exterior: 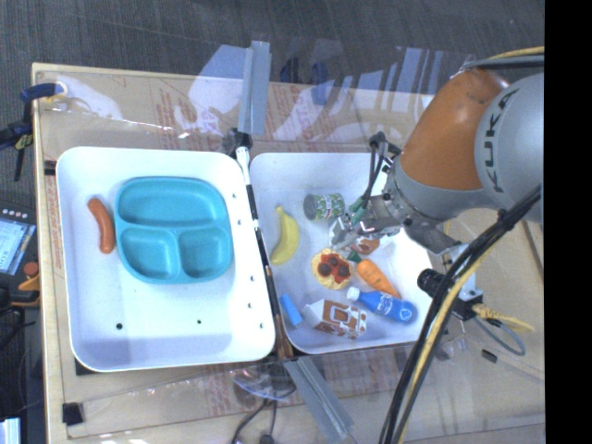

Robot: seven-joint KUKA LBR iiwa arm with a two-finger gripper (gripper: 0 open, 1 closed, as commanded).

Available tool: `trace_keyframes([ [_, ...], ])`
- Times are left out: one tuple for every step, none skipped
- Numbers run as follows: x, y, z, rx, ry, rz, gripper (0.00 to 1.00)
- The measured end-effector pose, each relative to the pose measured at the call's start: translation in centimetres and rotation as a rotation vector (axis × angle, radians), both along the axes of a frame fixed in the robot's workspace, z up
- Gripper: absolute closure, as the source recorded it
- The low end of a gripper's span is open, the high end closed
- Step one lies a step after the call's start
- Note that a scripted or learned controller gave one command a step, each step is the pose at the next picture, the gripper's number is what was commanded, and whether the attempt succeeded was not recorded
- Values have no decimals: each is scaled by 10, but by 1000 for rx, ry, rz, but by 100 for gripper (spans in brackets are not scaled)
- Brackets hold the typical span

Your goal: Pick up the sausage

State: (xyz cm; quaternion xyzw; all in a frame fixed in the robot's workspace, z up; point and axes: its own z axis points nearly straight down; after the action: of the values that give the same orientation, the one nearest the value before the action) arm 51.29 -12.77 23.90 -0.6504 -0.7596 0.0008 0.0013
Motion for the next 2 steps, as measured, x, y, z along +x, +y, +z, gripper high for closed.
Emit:
trace_keyframes([
  [-17, 91, 203, -1, -1, -178, 100],
  [-17, 93, 212, -2, 2, -168, 100],
])
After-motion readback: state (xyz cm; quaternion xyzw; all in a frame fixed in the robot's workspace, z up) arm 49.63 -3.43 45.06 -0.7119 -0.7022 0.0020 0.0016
